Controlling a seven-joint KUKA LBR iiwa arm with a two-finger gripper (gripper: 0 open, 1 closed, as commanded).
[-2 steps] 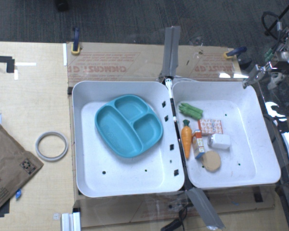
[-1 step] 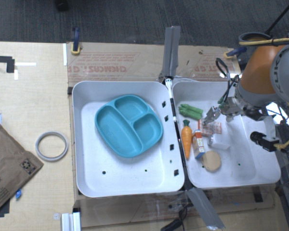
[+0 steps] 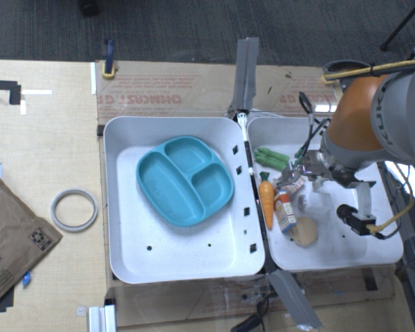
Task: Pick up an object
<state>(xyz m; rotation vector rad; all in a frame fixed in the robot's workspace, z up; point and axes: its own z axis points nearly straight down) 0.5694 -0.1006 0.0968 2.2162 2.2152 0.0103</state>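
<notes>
At far left, toward 8 o'clock of the view: corner of a brown cardboard box [image 3: 10,241], lying flat on the bench. Just at its 3 o'clock, apart from it: a grey tape ring [image 3: 74,209]. Up at 10 o'clock: a small black L-shaped mark [image 3: 7,90] on the bench top. Further along, at 11 o'clock: a blue clamp [image 3: 109,59] at the far edge of a cardboard sheet [image 3: 159,88] spread under the bins.

Then the left bin [image 3: 180,247], white and shallow. Inside, slightly toward 12 o'clock from its centre: a blue divided plate [image 3: 185,180], flat, three compartments, nothing in them.

Next, the right bin [image 3: 332,251], touching the left one along a shared wall. Crowded along its 9 o'clock side: a green toy [image 3: 272,158] at the top of the group; at its 6 o'clock a carrot [image 3: 265,198], orange with a green tip, lying lengthwise right by the shared wall; just at the carrot's 4 o'clock a small bottle [image 3: 285,213] with a red band; at the bottle's 5 o'clock a tan round lump [image 3: 305,232], close to it.

Over that group, at 3 o'clock of the green toy and 1 o'clock of the carrot: the gripper [image 3: 297,176], low in the bin, near the bottle's top end. Cannot tell whether spread or closed, nor whether touching anything. Nothing seen lifted.

Behind it, toward 2 o'clock: the arm [image 3: 353,120], orange band and grey body, with cables hanging over the bin.
</notes>
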